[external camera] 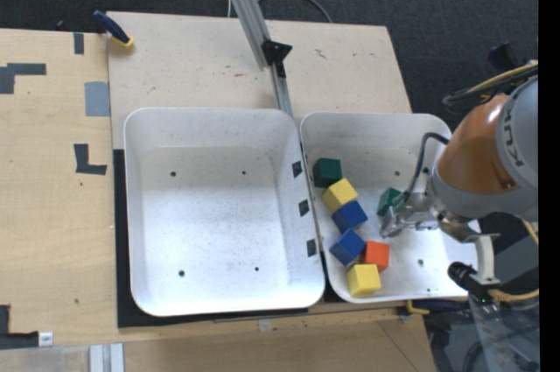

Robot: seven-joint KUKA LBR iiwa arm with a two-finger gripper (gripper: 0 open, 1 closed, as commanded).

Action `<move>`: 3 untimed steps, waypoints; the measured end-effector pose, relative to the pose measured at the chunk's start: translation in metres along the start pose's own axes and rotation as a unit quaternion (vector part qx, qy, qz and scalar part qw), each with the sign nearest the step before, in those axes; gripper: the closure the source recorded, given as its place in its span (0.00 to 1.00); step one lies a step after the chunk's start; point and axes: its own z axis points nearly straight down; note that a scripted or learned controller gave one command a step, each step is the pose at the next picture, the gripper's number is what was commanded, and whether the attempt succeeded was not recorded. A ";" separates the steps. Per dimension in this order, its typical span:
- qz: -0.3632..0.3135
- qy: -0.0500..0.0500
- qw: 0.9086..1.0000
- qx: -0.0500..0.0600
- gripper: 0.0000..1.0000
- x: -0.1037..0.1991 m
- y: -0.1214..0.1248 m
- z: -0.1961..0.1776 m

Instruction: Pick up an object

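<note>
Gripper low inside right bin, just above orange cube. Finger state: cannot tell; no object seen held. Blocks beside cube. Pick not yet done.

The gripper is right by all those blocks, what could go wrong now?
The gripper sits low in the right bin, just beside the orange block. Closing there might nudge it away instead of catching it. The blue blocks and yellow blocks crowd together, so a grab could push neighbours or come up with nothing.
</note>
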 end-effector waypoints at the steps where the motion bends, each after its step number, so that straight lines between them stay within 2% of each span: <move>1: 0.000 -0.001 1.000 -0.004 1.00 0.003 0.011 -0.051; 3: 0.000 -0.002 1.000 -0.004 1.00 0.005 0.005 -0.162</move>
